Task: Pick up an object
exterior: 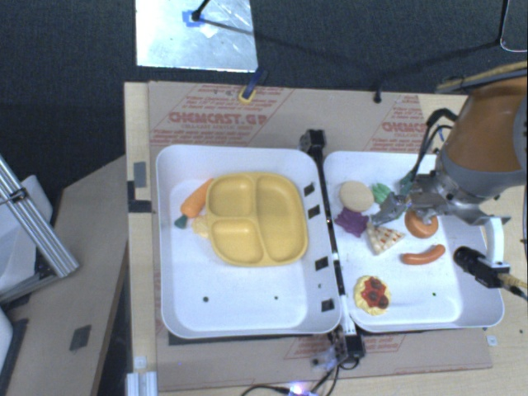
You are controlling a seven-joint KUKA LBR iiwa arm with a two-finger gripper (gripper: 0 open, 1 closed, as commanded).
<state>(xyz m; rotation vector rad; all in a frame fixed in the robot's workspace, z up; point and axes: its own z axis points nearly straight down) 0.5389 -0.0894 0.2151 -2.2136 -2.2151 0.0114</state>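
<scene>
My gripper (390,213) hangs over the right bin (474,308), reaching in from the right below the orange-banded wrist. Its tip is just above a pizza slice (384,239) and between a purple piece (352,221) and an orange-red round piece (423,224). A beige bun (356,195) and a green piece (380,192) lie just behind it. A sausage (423,256) lies to the front right, and a small round yellow piece topped with red (373,294) sits nearer the front wall. I see nothing held.
The left bin (177,304) holds a yellow divided plate (252,219), with a carrot (195,198) and a pale yellow piece (200,227) at its left edge. A black divider (330,238) runs between the bins. A black part (477,266) sticks out at the right bin's right side.
</scene>
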